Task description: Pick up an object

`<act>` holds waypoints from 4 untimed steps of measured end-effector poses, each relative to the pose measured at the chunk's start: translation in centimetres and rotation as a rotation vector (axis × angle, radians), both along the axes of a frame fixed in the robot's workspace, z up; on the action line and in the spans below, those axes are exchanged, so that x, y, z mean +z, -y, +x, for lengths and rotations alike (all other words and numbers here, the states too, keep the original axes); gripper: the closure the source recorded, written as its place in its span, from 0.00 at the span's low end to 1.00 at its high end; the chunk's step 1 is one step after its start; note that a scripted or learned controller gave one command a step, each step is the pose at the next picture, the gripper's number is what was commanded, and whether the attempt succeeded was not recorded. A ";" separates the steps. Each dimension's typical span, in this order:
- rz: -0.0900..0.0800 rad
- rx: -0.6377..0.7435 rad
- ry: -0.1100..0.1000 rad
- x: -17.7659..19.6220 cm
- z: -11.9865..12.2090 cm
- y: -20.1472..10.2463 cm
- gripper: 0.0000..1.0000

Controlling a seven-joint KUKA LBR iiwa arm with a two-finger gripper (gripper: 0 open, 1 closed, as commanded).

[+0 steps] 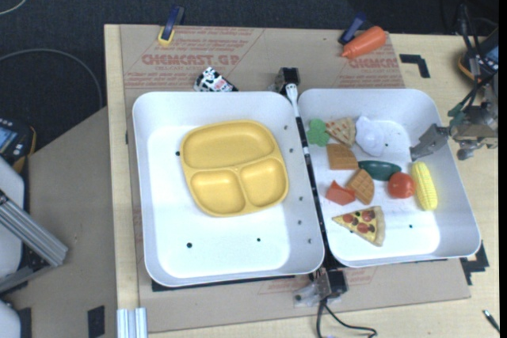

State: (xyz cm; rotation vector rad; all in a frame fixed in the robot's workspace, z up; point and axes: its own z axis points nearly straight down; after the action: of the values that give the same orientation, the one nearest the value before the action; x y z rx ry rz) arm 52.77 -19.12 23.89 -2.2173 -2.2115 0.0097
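Corn cob (425, 185) lies near the right bin's (455, 229) right edge, long axis running front to back. Gripper (434, 141) hovers just behind it; whether it is apart or together, I cannot tell.

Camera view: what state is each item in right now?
Yellow three-compartment plastic plate: upright in left white bin, holding nothing.
Toy pizza slice: flat in right white bin.
Yellow toy corn cob: lying flat.
Red toy tomato: resting beside corn.
Gripper: at right bin's edge.

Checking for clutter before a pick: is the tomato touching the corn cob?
Apart. The camera view shows a thin strip of white bin floor between the tomato and the corn cob, which lie side by side.
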 end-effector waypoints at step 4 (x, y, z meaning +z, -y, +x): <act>-0.003 0.002 0.011 -13.2 -0.3 0.9 0.00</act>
State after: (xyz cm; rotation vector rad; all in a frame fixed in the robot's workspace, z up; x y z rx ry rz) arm 52.42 -19.98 10.65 -2.2216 -2.2205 0.0010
